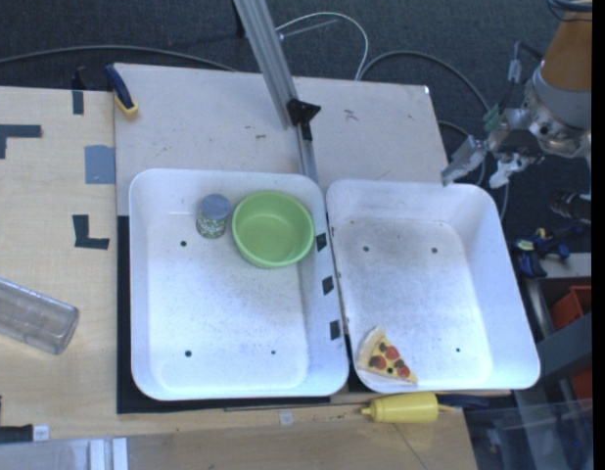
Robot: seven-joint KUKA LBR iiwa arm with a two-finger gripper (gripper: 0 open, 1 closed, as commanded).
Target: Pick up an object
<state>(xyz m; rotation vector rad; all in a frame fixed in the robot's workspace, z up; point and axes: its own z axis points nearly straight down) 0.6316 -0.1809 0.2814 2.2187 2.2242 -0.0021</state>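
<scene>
Up at the far right, just past the far corner of the shallow white right bin (519,323): two-finger gripper (479,167), its pale fingers (459,164) spread apart, nothing between them. Hanging outside the bin's rim, over dark floor. Behind it, grey arm with an orange band (569,55), cut off by the top and right edges, wrist detail blurred among cables and fittings.

Inside that bin, near its front left corner: flat toy pizza slice with red toppings (386,357), well apart from the gripper. Elsewhere on that floor, dark specks and a few small holes.

Inside the shallow white left bin (136,284), toward the far side: round light-green plastic bowl (273,228), upright and open to the camera. Just beside it on its left, small jar with a grey lid (213,215), label too small to read, contact with the bowl not clear.

Along the bench's front edge, below the right bin: yellow squeeze bottle (404,407) lying on its side, partly tucked under the bin's rim.

On the wooden surface at left: clear plastic tumbler (29,315) lying on its side, hard to make out against the wood, cut off at the left edge. At the far left corner of the white board: blue-and-yellow clamp (121,89).

From the top edge down to the gap between the bins: slanted grey metal pole (267,43), upper end out of view.
</scene>
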